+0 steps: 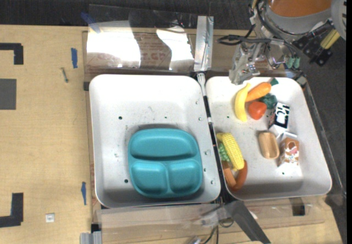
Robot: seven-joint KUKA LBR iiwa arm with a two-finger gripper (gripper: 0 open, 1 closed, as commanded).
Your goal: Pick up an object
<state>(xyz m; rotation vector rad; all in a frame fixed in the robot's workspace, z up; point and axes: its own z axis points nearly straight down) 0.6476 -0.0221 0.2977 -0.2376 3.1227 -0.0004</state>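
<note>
Left bin (104, 94) holds a teal tray (164, 161); right bin (316, 174) holds toy food (jaws' state unclear).

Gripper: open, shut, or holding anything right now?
Gripper: cannot be told. It hangs over the far edge of the right bin, just above the banana, with nothing seen in its grasp.

We see a tan wooden bench (44, 144) marked with black tape corners. Two shallow white bins sit on it side by side and touching, the left bin (104, 105) and the right bin (313, 155). A clear plastic sheet (143, 45) lies just beyond the left bin.
</note>
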